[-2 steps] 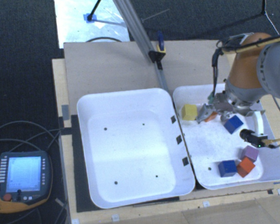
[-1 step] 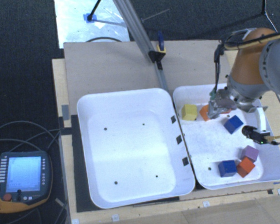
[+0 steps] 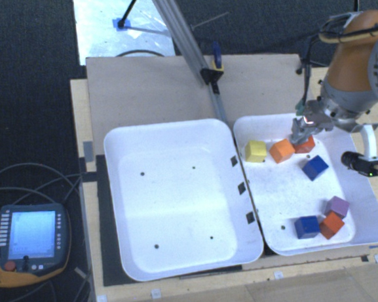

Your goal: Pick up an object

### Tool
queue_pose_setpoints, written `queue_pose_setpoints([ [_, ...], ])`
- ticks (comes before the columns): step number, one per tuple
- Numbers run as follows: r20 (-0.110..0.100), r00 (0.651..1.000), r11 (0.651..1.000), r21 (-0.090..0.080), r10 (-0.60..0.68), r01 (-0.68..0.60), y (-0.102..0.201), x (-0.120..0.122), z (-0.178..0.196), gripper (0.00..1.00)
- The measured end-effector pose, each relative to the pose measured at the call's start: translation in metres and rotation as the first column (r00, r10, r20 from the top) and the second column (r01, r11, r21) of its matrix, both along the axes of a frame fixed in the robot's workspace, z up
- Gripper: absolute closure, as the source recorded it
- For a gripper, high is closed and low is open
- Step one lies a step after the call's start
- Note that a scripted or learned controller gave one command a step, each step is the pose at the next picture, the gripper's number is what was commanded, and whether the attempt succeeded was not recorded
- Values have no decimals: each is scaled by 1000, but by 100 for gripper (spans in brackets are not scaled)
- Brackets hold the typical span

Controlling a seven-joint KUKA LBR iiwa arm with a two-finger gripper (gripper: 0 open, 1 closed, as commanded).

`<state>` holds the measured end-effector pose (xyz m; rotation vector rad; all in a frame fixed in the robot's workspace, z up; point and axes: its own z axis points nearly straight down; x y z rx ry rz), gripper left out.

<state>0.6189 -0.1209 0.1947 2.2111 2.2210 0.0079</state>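
Seven blocks sit in the right bin; gripper, jaw state untellable, should centre squarely over the red-orange block before closing

Seven blocks lie in the right bin; the pincer hangs over its far side

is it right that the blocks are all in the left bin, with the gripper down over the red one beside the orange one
Not quite: the camera view shows the blocks in the right bin, not the left. The rest holds: the gripper is down over the red block, beside the orange block.
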Motion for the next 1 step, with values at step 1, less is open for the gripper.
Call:
queue_pose_setpoints([
  [1,0,1000,1000,0,1,-1,-1,10,49,100],
])
